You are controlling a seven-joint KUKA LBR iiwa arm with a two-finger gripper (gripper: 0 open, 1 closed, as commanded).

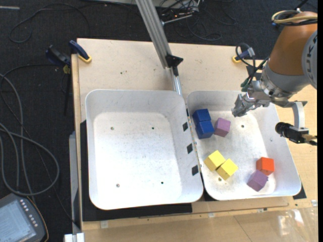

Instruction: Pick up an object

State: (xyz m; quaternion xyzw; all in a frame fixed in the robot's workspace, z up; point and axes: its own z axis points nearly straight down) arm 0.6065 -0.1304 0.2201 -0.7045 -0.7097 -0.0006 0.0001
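Observation:
The right bin holds several blocks. A blue block sits at its far left, with a pale purple cube just right of it. Two yellow cubes touch each other near the middle front. An orange cube and a purple cube lie at the front right. My gripper hangs over the back of the right bin, up and to the right of the pale purple cube, with nothing visible between its fingers.
The left bin lies beside the right one. A slanted metal pole crosses above the back of the bench. Clamps sit at the bench's back corners. Cables cover the floor around.

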